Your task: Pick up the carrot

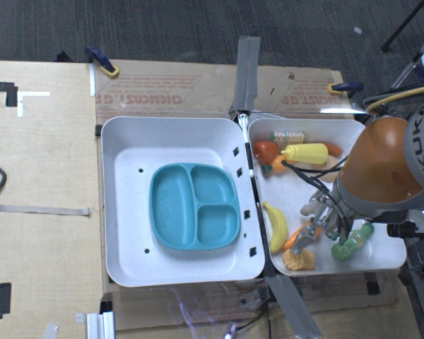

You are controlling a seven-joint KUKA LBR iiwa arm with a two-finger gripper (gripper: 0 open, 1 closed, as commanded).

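- Nearest the camera, at the front of the right bin (pixel 381 260), lies a tan, crusty piece of toy food (pixel 298 260).
- Just above it is my gripper (pixel 312 233), reaching down from the right; an orange sliver, the carrot (pixel 294 239), sits right at my fingertips.
- My fingers look close together around that orange tip, but I cannot tell if they are pinching it or only touching it.
- Beside me to the left lies a yellow banana (pixel 275 226), near the carrot; to my right is a green vegetable (pixel 352 242).
- I judge the carrot a light, stiff, smooth plastic toy, likely to slip, so I would take it across its thicker middle, not the tapered end.
- Farther back in the same bin sit a corn cob (pixel 307 152), a red tomato-like piece (pixel 266 150) and a small orange-green piece (pixel 278 164).
- Left of all this, the left bin (pixel 120 210) holds a teal divided plate (pixel 196 207).
- Farthest off, blue clamps (pixel 102 60) grip the cardboard backing.
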